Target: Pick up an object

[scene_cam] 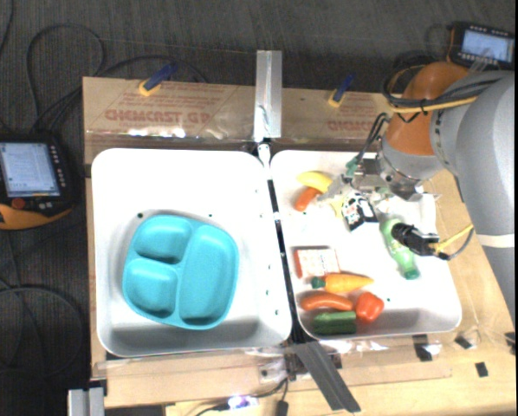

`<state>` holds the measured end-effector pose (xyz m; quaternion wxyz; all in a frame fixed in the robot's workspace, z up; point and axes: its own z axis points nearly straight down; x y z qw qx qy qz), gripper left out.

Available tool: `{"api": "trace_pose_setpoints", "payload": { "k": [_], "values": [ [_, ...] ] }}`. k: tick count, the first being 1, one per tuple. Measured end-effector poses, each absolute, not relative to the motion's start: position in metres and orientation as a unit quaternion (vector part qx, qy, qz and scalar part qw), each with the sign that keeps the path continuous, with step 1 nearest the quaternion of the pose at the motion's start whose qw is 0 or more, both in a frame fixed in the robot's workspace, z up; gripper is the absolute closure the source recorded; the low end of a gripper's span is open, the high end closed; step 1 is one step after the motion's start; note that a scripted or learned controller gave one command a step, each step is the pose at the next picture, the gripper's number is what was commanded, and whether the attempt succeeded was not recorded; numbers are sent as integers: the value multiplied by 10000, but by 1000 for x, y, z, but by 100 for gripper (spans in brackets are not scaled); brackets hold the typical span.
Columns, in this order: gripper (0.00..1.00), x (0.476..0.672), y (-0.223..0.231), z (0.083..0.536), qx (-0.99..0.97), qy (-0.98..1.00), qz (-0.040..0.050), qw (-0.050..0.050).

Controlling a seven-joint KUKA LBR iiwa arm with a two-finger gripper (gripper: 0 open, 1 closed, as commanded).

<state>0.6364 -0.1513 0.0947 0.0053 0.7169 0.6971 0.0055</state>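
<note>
The right bin point(432, 315) holds several toy foods. A yellow banana point(314, 180) and a small orange piece point(305, 199) lie at its far left. A green bottle point(398, 248) lies at the right. Near the front sit a white and red box point(314, 261), an orange carrot point(346, 281), a red-orange pepper point(324, 302), a red tomato point(370, 307) and a green cucumber point(333, 322). My gripper point(354, 208) hangs over the far middle of this bin, between the banana and the green bottle. I see nothing held in it.
The left bin point(112, 180) carries a turquoise divided plate point(181, 271). A metal divider point(275, 224) runs between the two bins. A teach pendant point(22, 180) lies on the floor at the left. Cardboard point(172, 111) lines the bench's far side.
</note>
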Motion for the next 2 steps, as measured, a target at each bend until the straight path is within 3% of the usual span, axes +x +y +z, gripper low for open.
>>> {"api": "trace_pose_setpoints", "payload": {
  "k": [1,2],
  "values": [
    [100,638,-151,106,7163,6977,66,74],
    [100,651,-96,208,6883,7254,-6,-1]
  ]
}}
